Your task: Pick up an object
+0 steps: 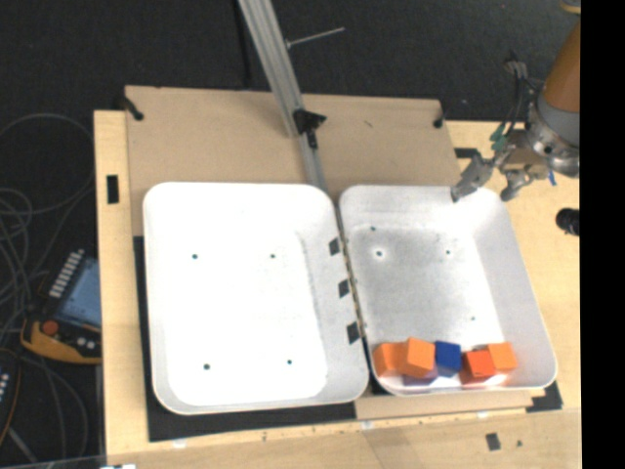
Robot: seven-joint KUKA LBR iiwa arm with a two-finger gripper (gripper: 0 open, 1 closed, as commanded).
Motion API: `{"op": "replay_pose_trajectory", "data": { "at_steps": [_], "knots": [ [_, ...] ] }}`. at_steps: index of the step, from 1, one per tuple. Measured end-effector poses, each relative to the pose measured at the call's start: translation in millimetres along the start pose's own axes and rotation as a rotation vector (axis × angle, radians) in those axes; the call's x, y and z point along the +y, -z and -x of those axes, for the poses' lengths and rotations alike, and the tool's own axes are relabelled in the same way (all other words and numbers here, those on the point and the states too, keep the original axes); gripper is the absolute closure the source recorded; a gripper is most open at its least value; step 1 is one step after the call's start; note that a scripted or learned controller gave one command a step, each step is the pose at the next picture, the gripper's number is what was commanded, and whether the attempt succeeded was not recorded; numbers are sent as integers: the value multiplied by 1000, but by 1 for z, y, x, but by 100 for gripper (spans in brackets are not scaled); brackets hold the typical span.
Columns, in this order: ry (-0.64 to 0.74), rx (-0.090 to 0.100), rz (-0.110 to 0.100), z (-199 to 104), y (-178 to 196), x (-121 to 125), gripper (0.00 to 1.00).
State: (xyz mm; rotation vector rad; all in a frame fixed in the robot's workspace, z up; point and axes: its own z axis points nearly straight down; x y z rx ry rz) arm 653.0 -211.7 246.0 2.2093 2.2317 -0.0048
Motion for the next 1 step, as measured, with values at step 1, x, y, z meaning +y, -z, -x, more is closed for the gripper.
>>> {"op": "replay_pose_trajectory", "data": {
  "at_steps": [1],
  "knots": [
    [-5,1,-2,3,-52,3,0]
  ]
}}
